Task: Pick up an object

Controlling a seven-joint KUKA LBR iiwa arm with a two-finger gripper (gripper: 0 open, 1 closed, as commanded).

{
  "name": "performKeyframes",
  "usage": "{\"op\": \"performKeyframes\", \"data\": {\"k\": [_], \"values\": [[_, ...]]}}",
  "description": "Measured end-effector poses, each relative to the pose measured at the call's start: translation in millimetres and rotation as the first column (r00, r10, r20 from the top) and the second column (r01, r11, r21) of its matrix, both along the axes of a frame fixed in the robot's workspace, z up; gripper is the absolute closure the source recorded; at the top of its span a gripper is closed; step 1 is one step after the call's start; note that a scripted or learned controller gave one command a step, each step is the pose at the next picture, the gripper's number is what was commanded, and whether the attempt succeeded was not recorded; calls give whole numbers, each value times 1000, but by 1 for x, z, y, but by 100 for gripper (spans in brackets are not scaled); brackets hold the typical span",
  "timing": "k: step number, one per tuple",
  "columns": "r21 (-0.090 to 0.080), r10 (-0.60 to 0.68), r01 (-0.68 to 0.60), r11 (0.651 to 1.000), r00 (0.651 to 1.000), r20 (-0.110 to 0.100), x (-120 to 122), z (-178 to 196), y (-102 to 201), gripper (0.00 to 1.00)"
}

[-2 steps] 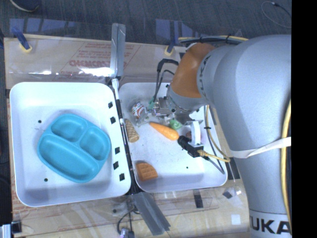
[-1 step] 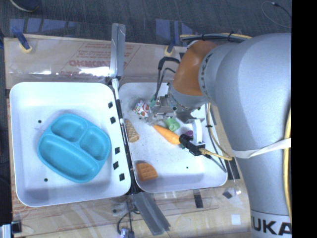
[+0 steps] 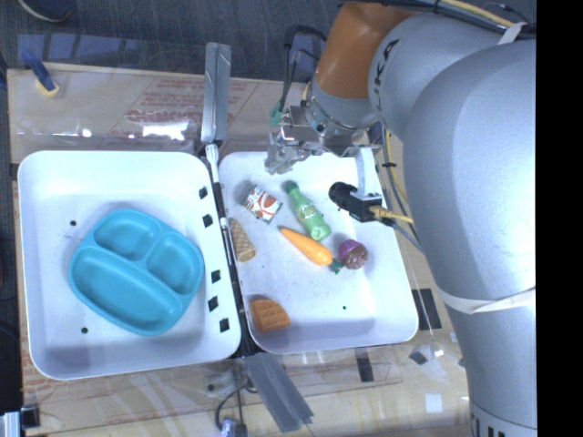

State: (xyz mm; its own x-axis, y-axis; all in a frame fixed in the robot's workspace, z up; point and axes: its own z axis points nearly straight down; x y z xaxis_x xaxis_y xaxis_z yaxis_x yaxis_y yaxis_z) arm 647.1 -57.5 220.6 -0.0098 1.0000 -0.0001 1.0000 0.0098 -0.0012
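Gripper hangs above small green plastic bottle; finger state cannot be determined. Bottle probably light, rigid, slippery: grasp across its mid-body.

Arm pose, single frame.
Grey arm reaches in from right; gripper hangs low, pointing down, wrist bent.

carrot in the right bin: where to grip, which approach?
Grip the carrot at its thicker middle, coming straight down from above. It lies flat, pointing from upper left to lower right, so set the fingers across that axis. Both long flanks look clear; the green bottle sits just above it and the purple onion by its lower-right end, so stay off the ends.
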Motion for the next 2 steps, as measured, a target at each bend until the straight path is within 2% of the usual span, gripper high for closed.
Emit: {"op": "performKeyframes", "data": {"k": [1,2], "values": [[0,-5,5,1000,1000,-4,-81,-63,-108,100],[0,-4,4,1000,1000,-3,-81,-63,-107,0]]}}
